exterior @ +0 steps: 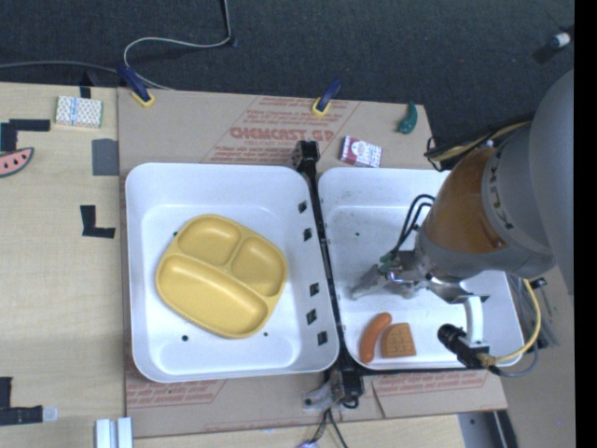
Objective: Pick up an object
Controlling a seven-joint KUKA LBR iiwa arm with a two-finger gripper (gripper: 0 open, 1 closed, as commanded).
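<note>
Yellow plastic fills your left bin (149, 250): a divided tray (221, 273) lying flat near its middle; in your right bin (373, 203) the pincer (366, 286) hangs low over the white floor, its thin fingers reaching left toward the divider with nothing between them, though you cannot tell from this slant whether they are apart or together; just below it lie an orange-red sausage (374, 336) and a brown toast piece (399, 341), touching each other near the front wall.
</note>
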